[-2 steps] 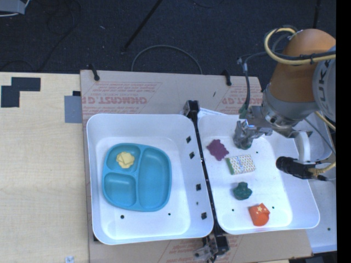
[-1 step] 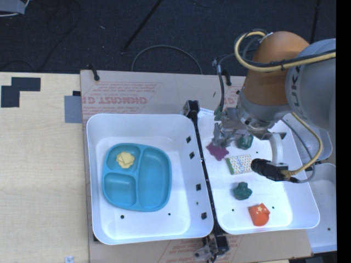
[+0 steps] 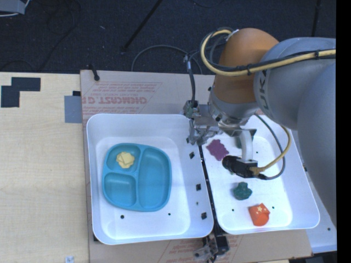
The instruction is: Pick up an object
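Observation:
The right bin holds a purple piece near its far left corner, a dark green piece in the middle and an orange-red piece near the front. My gripper hangs over the divide between the two bins at their far side, just left of the purple piece and above it. I see nothing held in it. The orange band and grey arm cover the far part of the right bin.
The left bin holds a blue divided plate with a yellow piece in its far left compartment. A black fitting on a yellow cable hangs from the wrist over the right bin, beside the purple piece.

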Robot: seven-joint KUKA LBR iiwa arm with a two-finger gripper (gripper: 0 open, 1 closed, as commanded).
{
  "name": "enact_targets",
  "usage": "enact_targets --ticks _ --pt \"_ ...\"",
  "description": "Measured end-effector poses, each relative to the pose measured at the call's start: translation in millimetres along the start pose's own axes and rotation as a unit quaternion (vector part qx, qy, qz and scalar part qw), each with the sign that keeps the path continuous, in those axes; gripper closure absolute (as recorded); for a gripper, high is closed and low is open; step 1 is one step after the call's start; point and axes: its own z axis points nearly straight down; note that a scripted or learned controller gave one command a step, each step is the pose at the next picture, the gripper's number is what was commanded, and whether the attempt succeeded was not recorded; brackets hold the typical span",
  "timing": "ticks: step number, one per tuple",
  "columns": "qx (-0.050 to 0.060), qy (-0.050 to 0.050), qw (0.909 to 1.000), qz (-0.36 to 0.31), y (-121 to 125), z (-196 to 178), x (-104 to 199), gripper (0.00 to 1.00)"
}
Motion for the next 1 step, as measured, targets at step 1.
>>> enact_targets --ticks 1 --pt "0.0 -0.001 1.0 0.001 13.6 11.7 51.0 1.0"
